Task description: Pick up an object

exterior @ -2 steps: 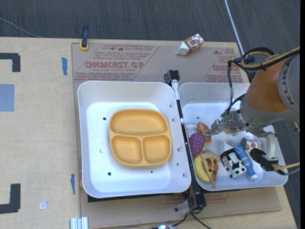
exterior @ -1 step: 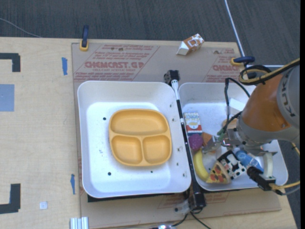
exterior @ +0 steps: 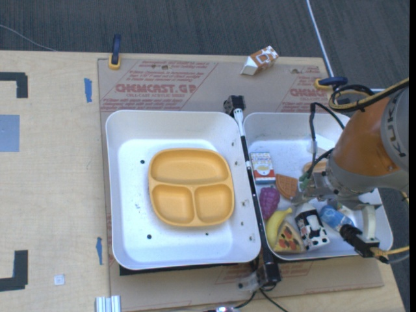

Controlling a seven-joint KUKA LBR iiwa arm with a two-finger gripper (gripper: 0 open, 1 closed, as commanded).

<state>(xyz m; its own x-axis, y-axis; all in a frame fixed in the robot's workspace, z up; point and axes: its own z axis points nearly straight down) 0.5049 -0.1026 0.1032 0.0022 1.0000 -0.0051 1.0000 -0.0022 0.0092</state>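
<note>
Along the right bin's [exterior: 286, 123] near edge, the gripper [exterior: 311, 229] is hanging low over the toys, with a pizza slice [exterior: 286, 238] just to its left and a banana [exterior: 278, 220] beside that, curving up toward the bin's middle. Whether it is gripping anything I cannot tell. Farther back a carton [exterior: 261, 164] is lying, while the arm [exterior: 364, 151] is bending down from the right edge.
</note>
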